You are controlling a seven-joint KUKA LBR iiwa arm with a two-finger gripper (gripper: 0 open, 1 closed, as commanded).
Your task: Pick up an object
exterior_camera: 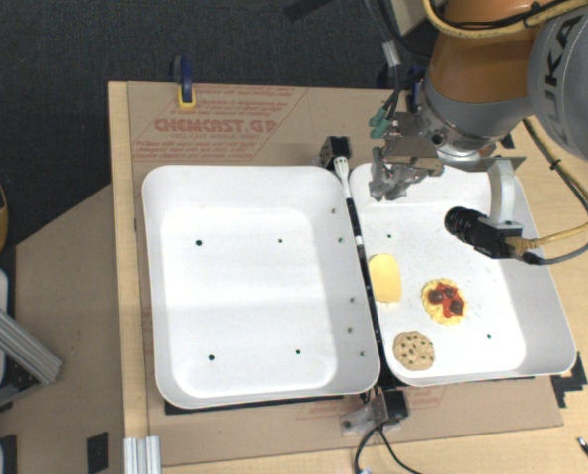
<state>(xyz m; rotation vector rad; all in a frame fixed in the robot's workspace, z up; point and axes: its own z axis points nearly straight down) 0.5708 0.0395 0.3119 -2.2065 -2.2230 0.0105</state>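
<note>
The gripper hangs over the right bin's far-left corner; finger state unclear; the yellow block lies nearer, apart.

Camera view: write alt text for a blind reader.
A grey-and-orange robot arm's gripper hovers over the right bin's far end. That bin holds a yellow block, a cookie and a small pizza.

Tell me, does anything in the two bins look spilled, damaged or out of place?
Nothing stands out. The yellow block, small pizza and cookie lie apart and whole in the right bin, and the gripper hangs above its far end.
</note>
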